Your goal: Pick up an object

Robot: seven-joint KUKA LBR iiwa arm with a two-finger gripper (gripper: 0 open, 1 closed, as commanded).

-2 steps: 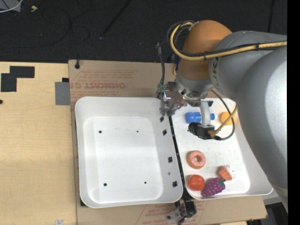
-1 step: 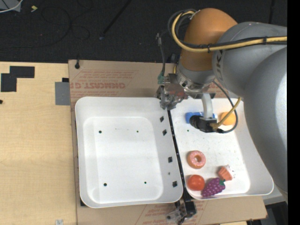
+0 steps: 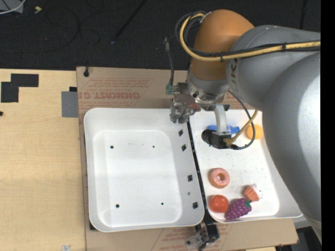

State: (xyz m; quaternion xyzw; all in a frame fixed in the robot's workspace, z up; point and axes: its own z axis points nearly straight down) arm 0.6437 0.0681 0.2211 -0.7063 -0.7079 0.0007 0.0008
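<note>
My gripper (image 3: pixel 179 114) hangs over the far end of the divider between the two bins, at the back left corner of the right bin (image 3: pixel 285 205). In that bin lie a pink donut (image 3: pixel 219 177), a red tomato (image 3: pixel 219 203), purple grapes (image 3: pixel 238 209) and a small orange-red piece (image 3: pixel 251 193), all toward the front. A blue thing (image 3: pixel 232 129) and a yellow thing (image 3: pixel 257 132) lie further back, partly hidden by the wrist. Nothing shows in the gripper.
The left bin (image 3: pixel 97 140) lies beside the right one, its raised wall meeting it at the divider (image 3: pixel 189 166). The big grey arm covers the right bin's back right part. Brown board and a pale bench surround the bins.
</note>
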